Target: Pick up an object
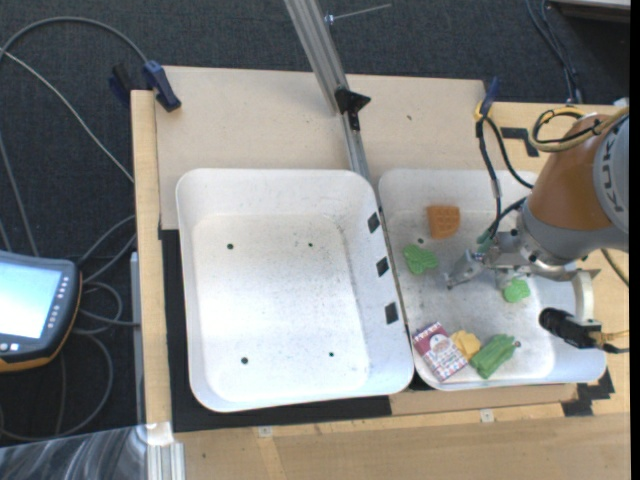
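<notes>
- Over the right bin [560, 363], you see the grey arm [585, 193] with its orange band reaching in from the right edge, its gripper [470, 268] low above the bin's floor near the middle.
- You cannot tell from this slant whether the gripper is open or closed; nothing visibly sits between its metal tips.
- Just beside the gripper, to its left, a small green piece [420, 260] lies on the bin floor, close to the tips though contact cannot be judged.
- Above and between them, nearer the bin's far wall, an orange block [443, 219] rests apart from the gripper.
- Below the wrist, a second small green piece [516, 291] lies partly tucked against the arm's housing.
- Along the near wall you find three things in a row: a red-and-white packet [437, 351], a small yellow piece [465, 345] touching it, and a longer green object [494, 355] just beside that.
- Left of it all, the left bin [200, 193] sits side by side with the right one on the wooden bench [260, 118], black clips showing along their shared edge.
- At the far left edge, off the bench, a handheld screen unit [30, 308] with its cable rests on the dark floor.
</notes>
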Robot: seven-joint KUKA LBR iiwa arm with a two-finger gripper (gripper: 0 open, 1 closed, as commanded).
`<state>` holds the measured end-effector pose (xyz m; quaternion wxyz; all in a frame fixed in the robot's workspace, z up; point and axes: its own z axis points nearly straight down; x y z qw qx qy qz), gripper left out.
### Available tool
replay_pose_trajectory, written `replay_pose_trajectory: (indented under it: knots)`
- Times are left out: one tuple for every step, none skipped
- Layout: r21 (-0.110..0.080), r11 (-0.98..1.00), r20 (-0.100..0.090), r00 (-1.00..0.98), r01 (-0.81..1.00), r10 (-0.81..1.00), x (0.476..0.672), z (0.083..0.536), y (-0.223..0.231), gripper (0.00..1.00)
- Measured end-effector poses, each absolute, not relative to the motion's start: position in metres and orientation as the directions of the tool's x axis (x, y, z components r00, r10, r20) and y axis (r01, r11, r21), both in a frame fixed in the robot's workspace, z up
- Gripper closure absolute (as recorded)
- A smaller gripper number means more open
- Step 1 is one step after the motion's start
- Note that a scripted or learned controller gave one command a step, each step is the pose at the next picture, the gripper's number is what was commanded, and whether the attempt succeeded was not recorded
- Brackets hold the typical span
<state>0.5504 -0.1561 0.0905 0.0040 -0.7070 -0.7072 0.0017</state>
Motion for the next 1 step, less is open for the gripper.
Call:
replay_pose_trajectory:
  knots:
    - [0.001,0.0,0.002,0.0,1.0,1.0,0.5528,0.1056,-0.1564,1.0]
